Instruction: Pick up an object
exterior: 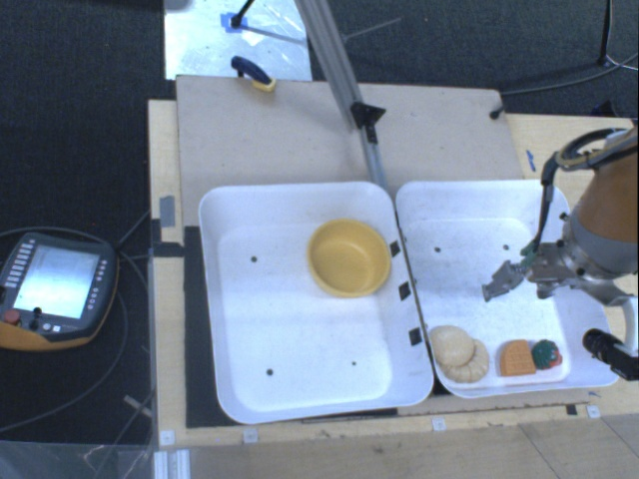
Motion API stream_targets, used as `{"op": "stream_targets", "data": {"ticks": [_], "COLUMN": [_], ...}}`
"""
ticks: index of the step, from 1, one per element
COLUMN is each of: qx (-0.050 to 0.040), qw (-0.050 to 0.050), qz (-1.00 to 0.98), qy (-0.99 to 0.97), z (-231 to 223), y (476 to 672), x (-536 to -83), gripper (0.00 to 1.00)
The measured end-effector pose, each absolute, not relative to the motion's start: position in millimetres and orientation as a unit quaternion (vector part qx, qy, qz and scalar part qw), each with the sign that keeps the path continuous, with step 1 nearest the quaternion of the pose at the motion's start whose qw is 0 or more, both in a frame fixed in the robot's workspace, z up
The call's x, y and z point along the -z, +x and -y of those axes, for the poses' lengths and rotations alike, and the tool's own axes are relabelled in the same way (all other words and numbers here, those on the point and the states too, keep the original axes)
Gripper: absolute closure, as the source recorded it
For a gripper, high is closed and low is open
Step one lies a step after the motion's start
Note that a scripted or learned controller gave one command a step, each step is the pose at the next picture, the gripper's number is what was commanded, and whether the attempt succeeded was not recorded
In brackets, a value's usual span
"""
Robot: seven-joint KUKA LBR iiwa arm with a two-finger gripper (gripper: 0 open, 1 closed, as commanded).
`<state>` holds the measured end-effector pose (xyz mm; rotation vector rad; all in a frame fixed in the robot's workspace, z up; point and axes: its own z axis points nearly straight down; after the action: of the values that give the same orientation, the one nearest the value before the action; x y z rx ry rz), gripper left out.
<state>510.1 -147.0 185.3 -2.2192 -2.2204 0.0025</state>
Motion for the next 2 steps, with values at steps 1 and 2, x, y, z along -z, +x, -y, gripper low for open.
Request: {"op": "stream_targets", "data": {"ticks": [1,2], "qx": [-0.0011,-0.0006], "qw": [0.002,0.001], "qz": [0.707,0.707], "qy": [-0.707,-0.707], "z": [140.5,140.3], "y": [508.8,508.2], "x": [-124.9,-88.8], "gripper": [0.00,0.00]}}
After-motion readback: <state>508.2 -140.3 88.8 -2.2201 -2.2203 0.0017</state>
